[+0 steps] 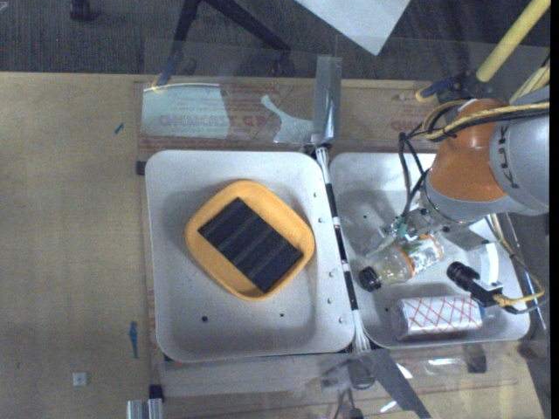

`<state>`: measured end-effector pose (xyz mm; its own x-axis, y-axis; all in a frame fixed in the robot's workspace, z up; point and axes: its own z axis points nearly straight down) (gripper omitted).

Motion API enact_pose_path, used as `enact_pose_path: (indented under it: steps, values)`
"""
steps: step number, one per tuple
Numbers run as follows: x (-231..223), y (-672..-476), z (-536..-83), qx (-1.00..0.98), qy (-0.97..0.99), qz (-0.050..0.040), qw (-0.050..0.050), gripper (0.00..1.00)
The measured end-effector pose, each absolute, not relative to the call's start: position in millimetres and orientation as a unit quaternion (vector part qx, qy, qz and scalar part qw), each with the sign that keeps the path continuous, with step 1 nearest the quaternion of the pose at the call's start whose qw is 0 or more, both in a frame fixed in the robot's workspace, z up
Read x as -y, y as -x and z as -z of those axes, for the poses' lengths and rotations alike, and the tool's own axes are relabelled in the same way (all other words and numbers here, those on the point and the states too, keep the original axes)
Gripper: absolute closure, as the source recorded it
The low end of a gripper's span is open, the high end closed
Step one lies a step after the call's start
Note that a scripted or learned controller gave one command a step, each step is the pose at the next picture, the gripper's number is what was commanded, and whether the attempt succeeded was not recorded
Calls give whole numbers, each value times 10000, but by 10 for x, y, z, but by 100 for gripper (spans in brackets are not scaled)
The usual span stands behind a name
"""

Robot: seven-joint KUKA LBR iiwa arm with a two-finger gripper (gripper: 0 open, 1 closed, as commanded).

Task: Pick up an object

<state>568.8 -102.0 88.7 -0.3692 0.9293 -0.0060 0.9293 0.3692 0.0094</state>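
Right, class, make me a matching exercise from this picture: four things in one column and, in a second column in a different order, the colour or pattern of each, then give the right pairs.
Things:
1. Dish in the left bin
2. Box in the right bin
3. Bottle in the right bin
4. Band above the arm's wrist

Colours or patterns:
A. Clear, with a black cap
B. Orange
C. Yellow, with a black ribbed insert
D. White, with a red criss-cross pattern

Pairs: 1-C, 2-D, 3-A, 4-B
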Motion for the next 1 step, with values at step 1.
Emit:
enact_pose_path:
  steps: [1]
  values:
    - [1005,-5879,-884,-8084,-5887,-19,38,0]
